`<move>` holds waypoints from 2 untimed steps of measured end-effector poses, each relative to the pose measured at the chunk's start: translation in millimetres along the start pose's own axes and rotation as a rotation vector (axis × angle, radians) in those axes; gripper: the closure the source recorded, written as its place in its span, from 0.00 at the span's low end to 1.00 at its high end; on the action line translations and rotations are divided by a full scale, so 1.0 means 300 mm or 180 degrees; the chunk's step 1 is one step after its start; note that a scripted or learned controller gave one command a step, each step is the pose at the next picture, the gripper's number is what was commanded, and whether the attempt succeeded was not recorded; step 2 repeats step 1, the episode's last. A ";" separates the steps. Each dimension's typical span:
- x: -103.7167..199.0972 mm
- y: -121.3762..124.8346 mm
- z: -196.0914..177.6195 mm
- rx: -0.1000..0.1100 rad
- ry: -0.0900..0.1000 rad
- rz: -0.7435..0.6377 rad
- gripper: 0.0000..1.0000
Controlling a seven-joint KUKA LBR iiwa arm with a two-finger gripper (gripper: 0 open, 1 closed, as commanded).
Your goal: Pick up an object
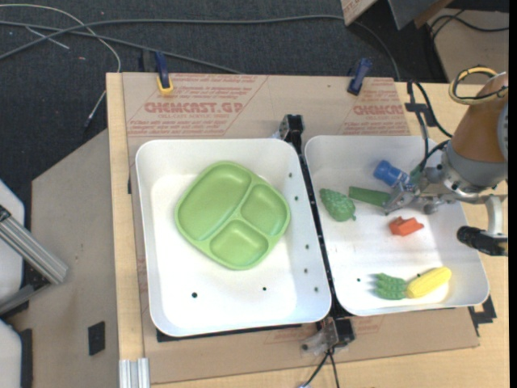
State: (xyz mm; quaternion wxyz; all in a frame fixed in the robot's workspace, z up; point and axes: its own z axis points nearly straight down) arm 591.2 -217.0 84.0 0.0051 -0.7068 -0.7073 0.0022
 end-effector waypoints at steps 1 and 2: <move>-0.002 0.005 -0.035 -0.0006 -0.0001 -0.0003 1.00; -0.002 0.005 -0.035 -0.0006 -0.0001 -0.0003 1.00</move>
